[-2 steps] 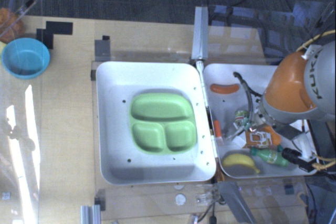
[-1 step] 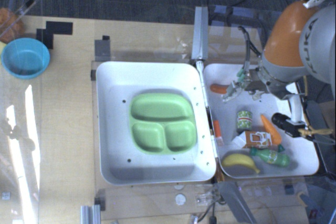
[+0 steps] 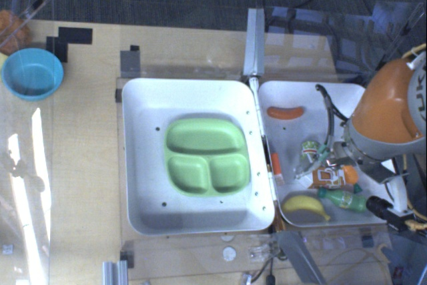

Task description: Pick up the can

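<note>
The wooden table [image 3: 80, 163] carries two shallow white bins set side by side. The left bin [image 3: 143, 143] is the larger sight, and a green divided tray [image 3: 207, 155] lies flat near its centre, with one long compartment toward twelve o'clock and two smaller ones toward six. The right bin [image 3: 293, 93] holds a clutter of small things.

The arm [image 3: 390, 110], grey with its orange band, comes in from three o'clock and hangs over the right bin's three o'clock side. Its gripper [image 3: 331, 155] is low among the clutter; whether it is released or clenched cannot be told.

A blue bowl [image 3: 32, 73] sits on the table at about ten o'clock, well apart from the bins.

In the right bin, a yellow banana [image 3: 305, 204] lies at six o'clock, a green bottle [image 3: 347, 199] just beside it toward three. An orange carton [image 3: 329, 176] rests above the bottle. The can [image 3: 311, 149], greenish and patterned, stands near the bin's centre, just beside the gripper at its nine o'clock. A sausage [image 3: 285, 113] lies at twelve o'clock.
</note>
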Motion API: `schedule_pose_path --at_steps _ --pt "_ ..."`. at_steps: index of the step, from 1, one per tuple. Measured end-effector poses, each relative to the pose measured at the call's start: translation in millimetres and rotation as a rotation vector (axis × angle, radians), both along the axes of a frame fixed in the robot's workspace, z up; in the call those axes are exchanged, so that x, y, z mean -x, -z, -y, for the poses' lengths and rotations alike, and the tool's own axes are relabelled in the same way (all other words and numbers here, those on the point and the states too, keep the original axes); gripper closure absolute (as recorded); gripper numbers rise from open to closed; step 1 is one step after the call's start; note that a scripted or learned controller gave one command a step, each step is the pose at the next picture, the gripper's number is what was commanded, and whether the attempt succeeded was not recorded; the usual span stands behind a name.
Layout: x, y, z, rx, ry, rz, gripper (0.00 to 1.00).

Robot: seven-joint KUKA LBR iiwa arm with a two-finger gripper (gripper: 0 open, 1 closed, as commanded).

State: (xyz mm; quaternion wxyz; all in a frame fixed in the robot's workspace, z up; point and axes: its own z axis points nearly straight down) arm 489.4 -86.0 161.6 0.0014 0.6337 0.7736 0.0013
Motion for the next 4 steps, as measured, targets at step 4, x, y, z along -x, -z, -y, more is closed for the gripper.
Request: schedule_pose_path --at_steps 4 --pt "-117 73 7 0.001 0.087 0.007 0.0"
